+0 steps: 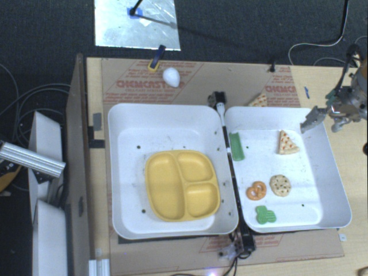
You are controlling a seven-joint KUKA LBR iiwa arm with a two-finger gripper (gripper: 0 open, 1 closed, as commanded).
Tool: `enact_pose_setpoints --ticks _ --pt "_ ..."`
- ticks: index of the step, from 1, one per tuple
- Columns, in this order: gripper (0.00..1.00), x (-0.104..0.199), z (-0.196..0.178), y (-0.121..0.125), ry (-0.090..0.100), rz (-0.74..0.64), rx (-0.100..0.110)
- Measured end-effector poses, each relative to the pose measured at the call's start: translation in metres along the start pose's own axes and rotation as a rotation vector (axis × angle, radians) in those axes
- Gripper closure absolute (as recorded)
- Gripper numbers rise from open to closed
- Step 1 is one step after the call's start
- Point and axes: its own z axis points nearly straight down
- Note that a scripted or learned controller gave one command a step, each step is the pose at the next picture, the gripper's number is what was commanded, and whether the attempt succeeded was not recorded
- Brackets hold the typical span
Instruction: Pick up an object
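Note:
The right bin (330, 171) holds several small toy foods. A pizza slice (287, 143) lies near its back, a green stick (236, 146) by its left wall, and a pretzel (256, 190), a cookie (280, 185) and a green ridged piece (265, 215) toward the front. My gripper (322, 123) hangs over the bin's back right corner, right of the pizza slice and apart from it. Its fingers stand open with nothing between them.
The left bin (123, 154) holds a yellow divided plate (181, 184). On the cardboard behind the bins lie a white egg shape (171, 76), a small yellow and dark object (156, 60) and another pizza slice (259, 100). A foil sheet (115, 22) lies further back.

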Motion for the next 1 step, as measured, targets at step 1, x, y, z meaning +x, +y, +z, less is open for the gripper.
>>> enact_pose_setpoints --ticks 1 --pt "0.00 0.0254 0.1395 -0.0449 0.006 0.002 0.015"
